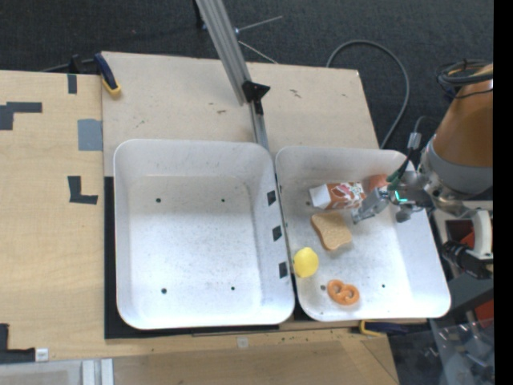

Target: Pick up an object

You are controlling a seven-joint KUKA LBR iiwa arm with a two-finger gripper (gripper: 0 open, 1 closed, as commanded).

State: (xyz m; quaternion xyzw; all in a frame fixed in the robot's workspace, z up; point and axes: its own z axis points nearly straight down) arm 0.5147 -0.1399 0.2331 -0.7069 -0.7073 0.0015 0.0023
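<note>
Even, bright overhead light, soft faint shadows, mild glare on the white bins, slightly soft focus throughout.

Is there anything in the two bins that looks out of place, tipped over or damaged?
Nothing looks spilled or broken. The carton lies on its side in the right bin, beside the gripper. The lemon rests against the wall next to the left bin.

Wooden bench bears two white bins side by side

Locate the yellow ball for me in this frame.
The yellow ball lies in the right-hand bin, against its left wall, just below-left of the bread slice and up-left of the pretzel.
</note>
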